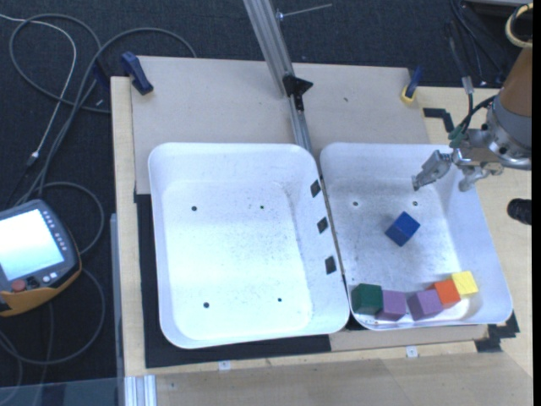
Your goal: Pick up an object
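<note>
Two fingers of our gripper [446, 174] spread apart over the right bin [482, 227], holding nothing, above the blue cube [403, 227].

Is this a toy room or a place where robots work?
Probably a robot lab. A robot arm reaches over two white bins, cables trail across the floor, and a control screen sits nearby.

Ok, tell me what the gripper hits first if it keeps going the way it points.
Probably the right bin's floor, or the blue cube just below that line. The gripper points left and downward; depth is unclear from one slanted view.
</note>
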Motion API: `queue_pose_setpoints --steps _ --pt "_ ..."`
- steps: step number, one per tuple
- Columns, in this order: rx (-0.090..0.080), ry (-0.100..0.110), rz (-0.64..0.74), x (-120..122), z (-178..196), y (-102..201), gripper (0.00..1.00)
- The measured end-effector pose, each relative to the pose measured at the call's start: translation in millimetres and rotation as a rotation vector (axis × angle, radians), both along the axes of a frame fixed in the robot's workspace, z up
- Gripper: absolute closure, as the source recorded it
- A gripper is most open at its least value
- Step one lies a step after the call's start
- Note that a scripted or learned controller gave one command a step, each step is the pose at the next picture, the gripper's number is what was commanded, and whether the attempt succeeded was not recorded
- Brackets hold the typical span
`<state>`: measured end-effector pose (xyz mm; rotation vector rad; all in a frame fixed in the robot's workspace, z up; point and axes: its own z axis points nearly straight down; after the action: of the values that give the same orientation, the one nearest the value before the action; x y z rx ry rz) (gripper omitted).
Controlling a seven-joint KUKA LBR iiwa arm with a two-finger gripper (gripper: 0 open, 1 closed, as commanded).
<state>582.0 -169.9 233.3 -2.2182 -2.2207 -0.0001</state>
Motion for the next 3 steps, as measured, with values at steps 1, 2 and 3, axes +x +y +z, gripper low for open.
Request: queue_pose_setpoints --steps 1,2,3 --pt "0.002 0.008 -0.002 -24 -121 -3 0.00" --pt "0.003 0.004 0.003 -47 -135 52 0.00" --pt "-0.001 -0.001 -0.001 -46 -134 49 0.00"
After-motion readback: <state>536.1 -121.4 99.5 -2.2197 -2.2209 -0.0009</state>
